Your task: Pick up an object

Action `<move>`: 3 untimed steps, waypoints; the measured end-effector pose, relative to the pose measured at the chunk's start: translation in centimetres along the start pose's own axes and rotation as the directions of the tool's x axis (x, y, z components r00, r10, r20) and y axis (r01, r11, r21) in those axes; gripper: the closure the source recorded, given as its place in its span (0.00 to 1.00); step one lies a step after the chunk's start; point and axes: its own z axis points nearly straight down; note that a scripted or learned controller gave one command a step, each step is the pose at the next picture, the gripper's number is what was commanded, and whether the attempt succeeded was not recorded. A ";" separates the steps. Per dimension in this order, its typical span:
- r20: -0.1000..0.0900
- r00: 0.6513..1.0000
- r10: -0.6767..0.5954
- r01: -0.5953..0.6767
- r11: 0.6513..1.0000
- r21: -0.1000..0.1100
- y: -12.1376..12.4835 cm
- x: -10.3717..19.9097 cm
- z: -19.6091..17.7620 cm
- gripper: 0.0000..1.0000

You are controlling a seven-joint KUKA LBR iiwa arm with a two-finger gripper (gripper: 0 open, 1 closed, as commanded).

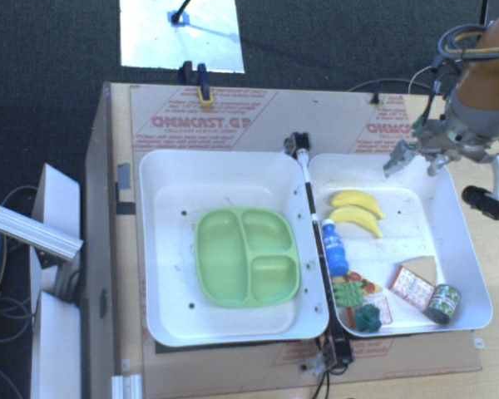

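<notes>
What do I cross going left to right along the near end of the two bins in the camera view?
Green divided tray → blue bottle → green toy → patterned box → dark can. The colourful bits near the bottle overlap, so I left them out.

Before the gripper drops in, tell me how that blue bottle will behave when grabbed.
The blue bottle lies on its side against the divider, so it will probably roll if nudged. Its rounded, smooth-looking body may slip between fingers. It looks small and likely light, so a glancing touch could shove it toward the bananas.
</notes>
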 end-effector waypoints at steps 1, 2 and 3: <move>0.000 1.000 -0.001 0.001 1.000 0.000 -1.4 2.1 11.8 0.00; -0.001 1.000 -0.002 0.002 1.000 -0.004 -1.3 9.6 1.6 0.00; 0.000 1.000 0.002 -0.002 1.000 0.001 -6.8 7.4 9.7 0.00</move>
